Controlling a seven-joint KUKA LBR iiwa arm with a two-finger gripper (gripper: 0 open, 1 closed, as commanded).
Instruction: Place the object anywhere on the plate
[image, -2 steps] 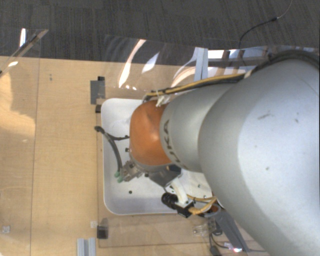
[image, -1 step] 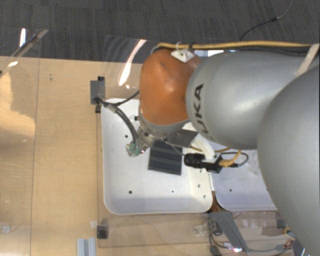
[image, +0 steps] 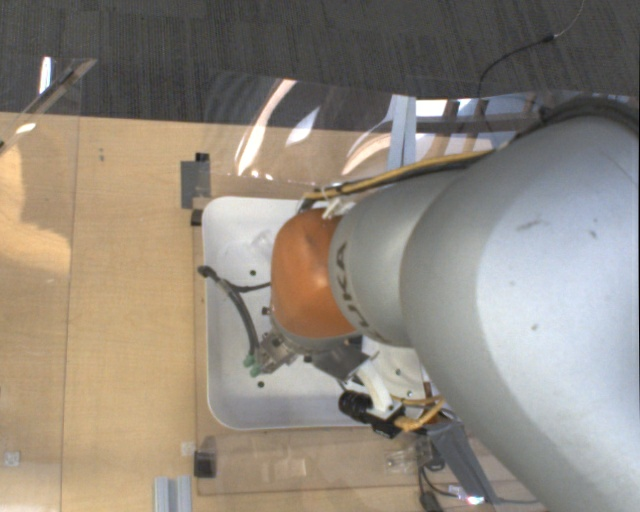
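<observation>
1. I am seeing the arm (image: 470, 270) reaching over the bin (image: 225, 330), hiding most of its floor.
2. A dark cable (image: 238, 300) is curling across the white floor beside the orange band (image: 305, 280).
3. The gripper's (image: 258, 366) grip I cannot tell; object and plate are hidden from me.

One piece of lettering can be read. Dark capital letters are printed on the grey casing of the arm (image: 480, 300), just beside the orange band (image: 305, 280) and above the gripper (image: 262, 362). The letters run vertically along the casing edge, and only "KA" is made out clearly, the rest being cut off by the curve of the casing. No other text, number or sign can be read.
</observation>
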